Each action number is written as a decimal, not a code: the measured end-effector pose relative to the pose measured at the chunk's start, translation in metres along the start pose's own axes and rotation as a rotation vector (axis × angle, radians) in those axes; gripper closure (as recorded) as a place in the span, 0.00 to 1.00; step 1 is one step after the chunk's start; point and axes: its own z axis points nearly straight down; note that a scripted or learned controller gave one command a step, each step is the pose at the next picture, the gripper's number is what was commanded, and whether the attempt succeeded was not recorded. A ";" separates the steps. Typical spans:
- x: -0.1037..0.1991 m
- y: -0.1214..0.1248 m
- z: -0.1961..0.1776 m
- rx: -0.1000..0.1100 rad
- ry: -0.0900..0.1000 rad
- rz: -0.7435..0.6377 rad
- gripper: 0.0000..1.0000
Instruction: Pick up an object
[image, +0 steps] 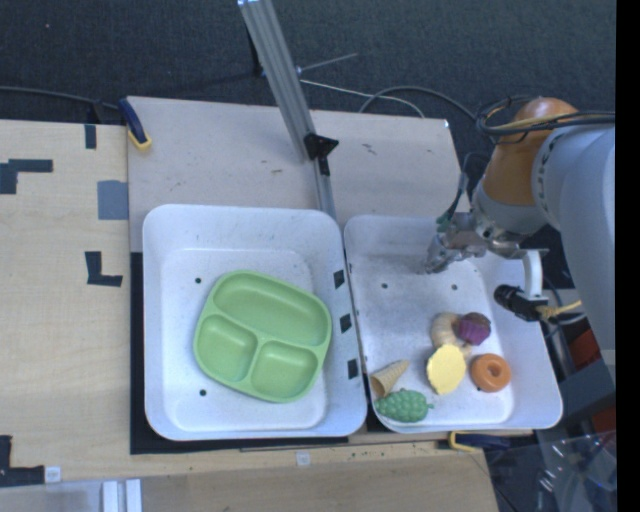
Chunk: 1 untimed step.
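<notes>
- End effector (447, 250) sits low in upper part of right bin (400, 300), nothing seen held; can't tell grip state.
- Toys clustered lower right of frame: purple one (473, 327), yellow one (446, 369), orange ring (490, 372), green one (403, 405).
- Best bet: shift toward frame bottom, centre over one toy w/ free space around it, then descend. Purple toy is nearest, below and slightly right.

Toy foods (447, 367) clustered in right bin's (400, 290) near corner

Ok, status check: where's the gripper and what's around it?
Gripper low in right bin, far end, nothing seen held. Toy food cluster near end: purple piece, yellow piece, orange ring. Path clear.
</notes>
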 end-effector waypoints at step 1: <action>0.001 -0.007 -0.059 -0.006 0.000 0.003 1.00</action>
